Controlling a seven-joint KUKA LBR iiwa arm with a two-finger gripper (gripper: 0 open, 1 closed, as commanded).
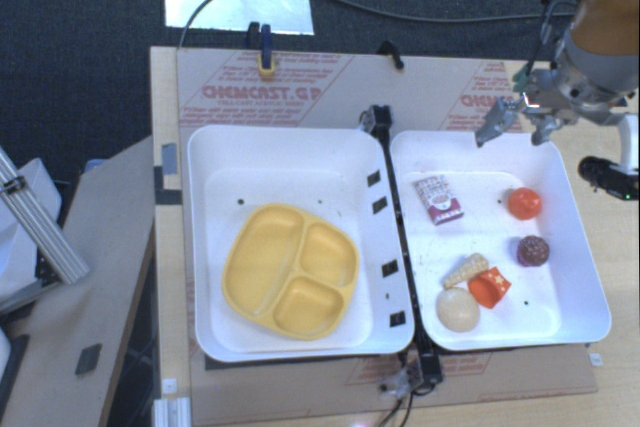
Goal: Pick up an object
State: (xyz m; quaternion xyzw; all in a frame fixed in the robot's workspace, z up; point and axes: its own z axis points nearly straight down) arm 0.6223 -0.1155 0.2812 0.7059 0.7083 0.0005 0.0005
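The claw (518, 123) hung spread open and empty above the right white plastic bin's (578, 215) far rim, so I'd have dropped squarely over the round orange-red ball (524, 203).

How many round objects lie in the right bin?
3: an orange-red ball near the right wall, a dark maroon ball below it, and a cream ball at the front. None seems hidden.
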